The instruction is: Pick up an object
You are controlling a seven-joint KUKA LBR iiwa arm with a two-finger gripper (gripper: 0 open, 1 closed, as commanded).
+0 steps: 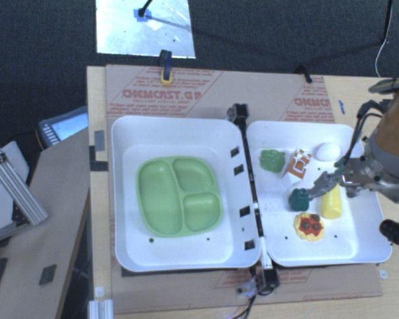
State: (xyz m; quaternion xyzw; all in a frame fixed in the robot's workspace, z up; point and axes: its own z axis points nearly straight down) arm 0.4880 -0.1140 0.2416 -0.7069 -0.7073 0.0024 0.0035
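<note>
Reaching in from the right, the gripper (pixel 317 189) hangs low over the right bin (pixel 366 248), its tip just beside a dark teal toy (pixel 298 199) (touching or not, I cannot tell; nor how wide the gripper stands); a yellow piece (pixel 332 203) lies under the arm, a pizza toy (pixel 310 226) below, a green toy (pixel 272 160) and white ball (pixel 328 151) above; the left bin (pixel 126 244) holds a green tray (pixel 179 195).
</note>
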